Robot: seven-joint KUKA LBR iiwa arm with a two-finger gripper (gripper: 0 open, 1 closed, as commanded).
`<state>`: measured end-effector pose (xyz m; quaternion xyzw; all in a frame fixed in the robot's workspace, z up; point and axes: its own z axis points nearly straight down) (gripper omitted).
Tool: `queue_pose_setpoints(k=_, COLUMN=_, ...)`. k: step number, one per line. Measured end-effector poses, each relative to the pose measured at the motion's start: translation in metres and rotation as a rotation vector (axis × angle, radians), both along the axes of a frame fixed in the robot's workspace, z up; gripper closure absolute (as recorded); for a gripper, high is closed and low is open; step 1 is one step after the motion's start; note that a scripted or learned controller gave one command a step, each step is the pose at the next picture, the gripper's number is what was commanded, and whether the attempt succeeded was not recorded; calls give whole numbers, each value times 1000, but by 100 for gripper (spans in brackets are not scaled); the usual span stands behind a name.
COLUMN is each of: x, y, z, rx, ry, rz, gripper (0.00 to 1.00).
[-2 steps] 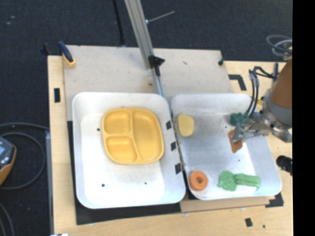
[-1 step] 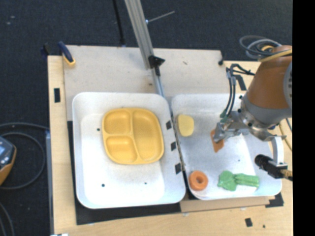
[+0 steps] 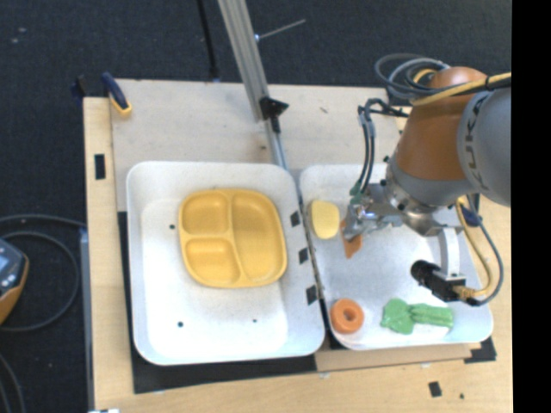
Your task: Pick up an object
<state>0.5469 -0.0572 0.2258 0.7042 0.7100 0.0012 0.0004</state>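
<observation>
— Down at the front of the right bin [image 3: 482, 321], what do you see?

— An orange ring [image 3: 348, 315] and a green toy [image 3: 417, 316]. Further back, the hand [image 3: 355, 231] pinches a small orange piece [image 3: 352, 247], just beside a yellow lump [image 3: 325, 219].

— How will that piece handle?

— It looks light and small, maybe slippery. Hold it by its top end, I think.

— And around it?

— The bins are smooth and white. The left bin [image 3: 155, 317] holds a yellow tray [image 3: 232, 237]. Beyond, the worktop [image 3: 189, 119] is pale, with dark floor [image 3: 103, 24] behind.
</observation>
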Motion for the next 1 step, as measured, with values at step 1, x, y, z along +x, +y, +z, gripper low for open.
queue_pose_setpoints(k=1, x=8, y=54, z=13, rx=0, ry=0, rz=0, gripper=100)
